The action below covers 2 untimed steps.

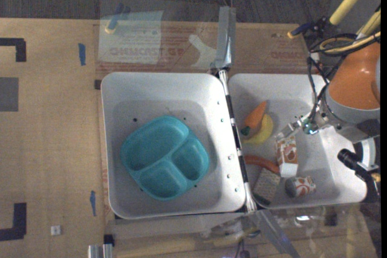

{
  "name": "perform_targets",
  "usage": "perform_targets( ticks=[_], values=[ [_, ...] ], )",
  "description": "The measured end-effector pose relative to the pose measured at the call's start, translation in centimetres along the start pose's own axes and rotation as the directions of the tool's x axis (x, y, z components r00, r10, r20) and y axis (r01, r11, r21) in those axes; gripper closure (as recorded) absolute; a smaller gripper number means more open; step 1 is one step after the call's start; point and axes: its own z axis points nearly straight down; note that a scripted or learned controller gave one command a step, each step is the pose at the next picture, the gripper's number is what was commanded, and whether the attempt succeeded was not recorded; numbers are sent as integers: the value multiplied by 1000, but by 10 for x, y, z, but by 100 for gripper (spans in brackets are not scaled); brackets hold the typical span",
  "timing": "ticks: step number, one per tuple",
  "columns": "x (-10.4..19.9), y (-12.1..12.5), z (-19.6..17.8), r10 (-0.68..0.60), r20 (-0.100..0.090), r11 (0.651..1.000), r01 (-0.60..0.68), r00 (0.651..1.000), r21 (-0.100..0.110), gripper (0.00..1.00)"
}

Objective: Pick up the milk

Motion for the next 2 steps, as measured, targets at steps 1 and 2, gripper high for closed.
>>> perform_targets(
  ticks=[1,2],
  values=[
    [18,-22,-1,68,9,998,-68,998,-3,0],
    [47,-23,20,273,-12,961,-273,962,52,0]
  ],
)
